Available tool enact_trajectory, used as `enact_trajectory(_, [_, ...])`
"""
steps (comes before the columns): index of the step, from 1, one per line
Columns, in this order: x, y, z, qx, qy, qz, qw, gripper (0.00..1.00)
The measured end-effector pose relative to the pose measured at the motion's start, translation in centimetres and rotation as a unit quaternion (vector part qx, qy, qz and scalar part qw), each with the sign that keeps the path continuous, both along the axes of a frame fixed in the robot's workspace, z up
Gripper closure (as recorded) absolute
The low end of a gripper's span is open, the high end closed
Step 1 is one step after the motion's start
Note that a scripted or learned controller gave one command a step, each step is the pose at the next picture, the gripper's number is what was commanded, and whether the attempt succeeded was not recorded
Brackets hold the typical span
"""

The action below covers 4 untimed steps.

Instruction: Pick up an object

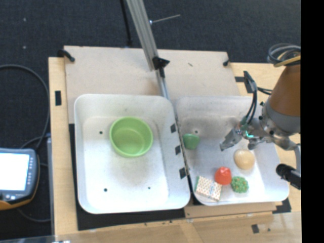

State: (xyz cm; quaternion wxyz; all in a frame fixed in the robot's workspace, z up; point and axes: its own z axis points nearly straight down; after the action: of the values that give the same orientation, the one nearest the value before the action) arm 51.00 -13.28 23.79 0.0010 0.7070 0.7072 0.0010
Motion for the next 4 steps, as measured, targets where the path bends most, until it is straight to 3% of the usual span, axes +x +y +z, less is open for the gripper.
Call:
enact_trajectory(3, [0.4,-0.7,-13.8,-0.0011,0.001,-0.001,1.0,0.0])
enact_trajectory(4, [0.5,-0.7,-12.6,-0.0005,-0.002,-0.003,1.0,1.0])
